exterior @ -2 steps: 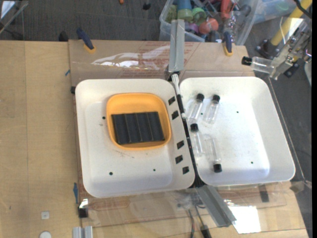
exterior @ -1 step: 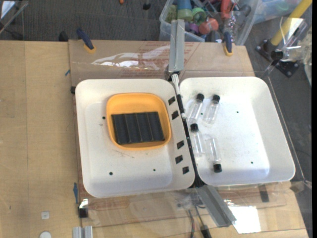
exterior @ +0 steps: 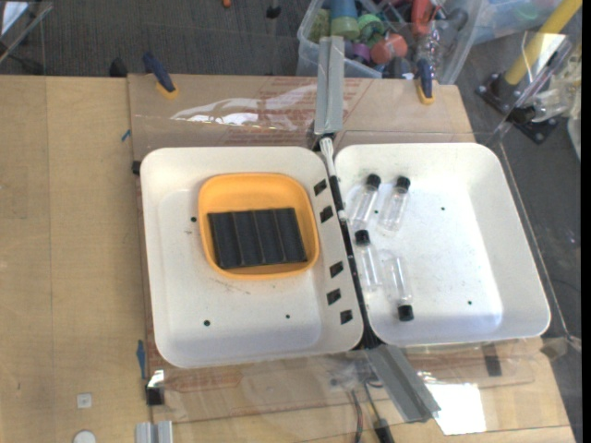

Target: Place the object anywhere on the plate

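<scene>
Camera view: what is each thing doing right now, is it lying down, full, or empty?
Orange square plate: in the left white bin, holding a black ribbed block lying flat.
Four clear plastic vials with black caps: lying on their sides in the right white bin, none on the plate.
Clear plastic tub behind the bench: full of colourful toys.

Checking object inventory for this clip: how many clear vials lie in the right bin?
4: two side by side at upper left, two below them.
</scene>
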Available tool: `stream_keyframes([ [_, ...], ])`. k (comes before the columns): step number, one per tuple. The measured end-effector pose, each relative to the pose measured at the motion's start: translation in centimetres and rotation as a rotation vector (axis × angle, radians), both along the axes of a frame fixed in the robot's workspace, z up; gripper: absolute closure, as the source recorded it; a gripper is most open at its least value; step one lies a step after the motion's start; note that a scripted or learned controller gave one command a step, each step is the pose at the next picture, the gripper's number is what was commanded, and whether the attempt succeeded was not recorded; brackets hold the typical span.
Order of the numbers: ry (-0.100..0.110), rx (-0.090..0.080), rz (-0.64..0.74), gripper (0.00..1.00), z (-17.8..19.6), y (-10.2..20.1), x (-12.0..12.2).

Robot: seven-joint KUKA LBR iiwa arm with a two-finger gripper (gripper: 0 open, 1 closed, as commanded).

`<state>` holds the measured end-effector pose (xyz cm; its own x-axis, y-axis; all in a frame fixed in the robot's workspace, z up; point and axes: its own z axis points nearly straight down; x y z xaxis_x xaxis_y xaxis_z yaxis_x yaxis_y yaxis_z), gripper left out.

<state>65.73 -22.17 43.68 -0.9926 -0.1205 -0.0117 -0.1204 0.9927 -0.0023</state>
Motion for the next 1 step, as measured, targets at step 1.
stream_keyframes([
  [1, 0.0, -0.003, 0.361, 1.0, -0.01, 0.03, 1.11],
])
